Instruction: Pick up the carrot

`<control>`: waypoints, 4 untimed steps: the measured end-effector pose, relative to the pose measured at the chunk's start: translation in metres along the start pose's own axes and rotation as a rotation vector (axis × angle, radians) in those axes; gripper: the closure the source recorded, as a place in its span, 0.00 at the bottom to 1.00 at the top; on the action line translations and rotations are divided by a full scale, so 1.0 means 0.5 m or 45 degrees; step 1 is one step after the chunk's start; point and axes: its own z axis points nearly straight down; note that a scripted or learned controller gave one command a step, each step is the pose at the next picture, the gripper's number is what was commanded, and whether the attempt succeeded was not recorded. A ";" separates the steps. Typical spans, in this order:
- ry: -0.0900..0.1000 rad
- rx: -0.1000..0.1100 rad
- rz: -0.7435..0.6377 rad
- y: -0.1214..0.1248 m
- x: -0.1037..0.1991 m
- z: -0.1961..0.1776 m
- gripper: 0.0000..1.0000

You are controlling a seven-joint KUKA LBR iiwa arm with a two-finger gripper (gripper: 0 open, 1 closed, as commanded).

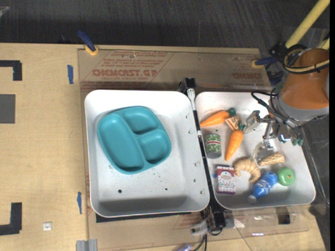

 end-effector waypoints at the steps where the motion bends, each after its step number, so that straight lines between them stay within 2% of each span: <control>1: 0.005 -0.004 -0.006 0.061 0.039 0.027 0.00; 2: 0.008 -0.003 0.505 0.136 -0.034 0.028 0.00; 3: 0.013 0.000 0.918 0.143 -0.057 0.030 0.00; 4: 0.044 0.017 1.125 0.123 -0.132 0.032 0.00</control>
